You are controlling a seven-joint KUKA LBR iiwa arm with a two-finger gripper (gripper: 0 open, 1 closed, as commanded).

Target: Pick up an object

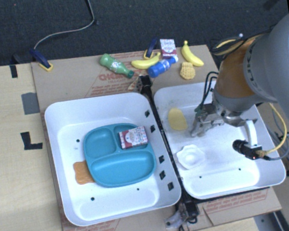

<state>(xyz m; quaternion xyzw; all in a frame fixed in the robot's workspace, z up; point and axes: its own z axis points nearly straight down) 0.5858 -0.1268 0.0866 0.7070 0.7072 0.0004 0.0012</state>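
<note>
End effector (199, 126) is hanging low in the right bin (263, 175), pointing toward the bin's left half; fingers are appearing slightly spread with nothing between them, though the slant is making the gap hard to read; arm (268, 71) is reaching in from the right, orange band above the wrist.

Nearest candidates in the right bin: a pale yellow lump (176, 119) just beside the end effector, on its left; a white cup (190, 157) lying below it, near the bin's floor centre; neither is touching the fingers.

Left bin (60, 131) is carrying a blue tray (116, 163) with a small red-and-white packet (133, 137) sitting in the tray's upper right compartment; an orange piece (81, 173) is poking out from under the tray's left edge.

On the worktop (10, 160) beyond the bins: green bottle (116, 65), two bananas (146, 62) (191, 55), other small items; well apart from the arm.

Judgement: yellow lump is looking light, rounded, probably soft or foam-like; a pinch across its narrow width should be holding, with some risk of it rolling or squeezing out. White cup is looking thin, light, slippery; gripping its rim wall seems better than spanning it. Grasp not yet made.
</note>
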